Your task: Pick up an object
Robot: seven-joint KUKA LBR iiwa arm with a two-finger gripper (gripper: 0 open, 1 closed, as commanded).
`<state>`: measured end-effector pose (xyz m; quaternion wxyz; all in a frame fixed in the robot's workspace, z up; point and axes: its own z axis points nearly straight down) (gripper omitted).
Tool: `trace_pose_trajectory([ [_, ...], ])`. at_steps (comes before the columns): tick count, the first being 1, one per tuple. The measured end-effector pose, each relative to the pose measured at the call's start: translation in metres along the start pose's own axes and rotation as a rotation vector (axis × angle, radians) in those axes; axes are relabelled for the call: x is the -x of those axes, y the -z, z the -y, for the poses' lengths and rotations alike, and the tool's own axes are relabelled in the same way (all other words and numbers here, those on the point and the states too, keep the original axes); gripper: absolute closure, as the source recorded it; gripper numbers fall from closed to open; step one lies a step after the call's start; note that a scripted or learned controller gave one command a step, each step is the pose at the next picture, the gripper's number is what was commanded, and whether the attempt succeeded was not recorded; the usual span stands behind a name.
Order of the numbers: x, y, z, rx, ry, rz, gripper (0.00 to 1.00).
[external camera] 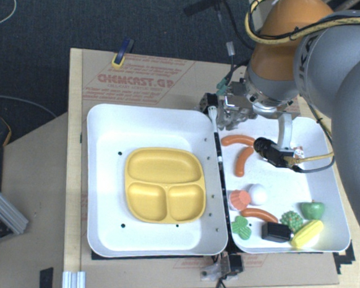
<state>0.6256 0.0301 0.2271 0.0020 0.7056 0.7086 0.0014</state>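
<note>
Dark carpet round your worktop (142, 75), two white bins on it. Left bin (107, 128) has a yellow divided tray (164, 184). Right bin (333, 202): sausages (241, 152), white ball (258, 193), corn (307, 234). Your end effector (232, 116) hangs over the right bin's far-left corner; can't tell its state.

Reading "CHEMCAST G.P" in red on the brown board (142, 75) lying on the bench (smaller lines above staying illegible).

Arm, tool (232, 116) pointing down
</note>
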Motion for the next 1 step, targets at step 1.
trace_pose_trajectory([
  [1,-0.0256,0.0014,0.002,-0.001,-0.001,0.0,1.0],
])
